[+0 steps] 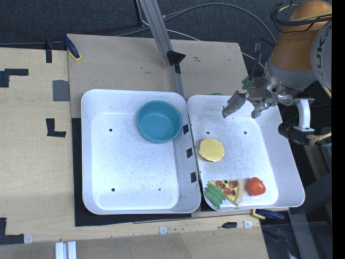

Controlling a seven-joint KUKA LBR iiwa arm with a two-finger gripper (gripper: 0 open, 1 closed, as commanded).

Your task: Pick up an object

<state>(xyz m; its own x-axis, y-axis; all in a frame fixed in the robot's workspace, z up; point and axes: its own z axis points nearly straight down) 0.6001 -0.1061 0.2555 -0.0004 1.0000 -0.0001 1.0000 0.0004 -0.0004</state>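
My gripper (245, 108) hangs open over the far part of the right bin (280, 161), its two dark fingers spread apart with nothing between them. In that bin lie a round yellow disc (211, 150) near the middle left, a pizza slice toy (230, 190) with a green leafy piece (214, 194) at the near edge, and a small red tomato (256, 186) to its right. The yellow disc lies below and left of the gripper, well apart from it. A blue bowl (159, 121) sits in the far right part of the left bin (108, 166).
A grey pole (161, 34) slants down from the top to the gap between the bins. The arm's orange wrist (296, 31) stands at the upper right. Cables run behind the bench. Black tape marks lie on the wooden surface at left.
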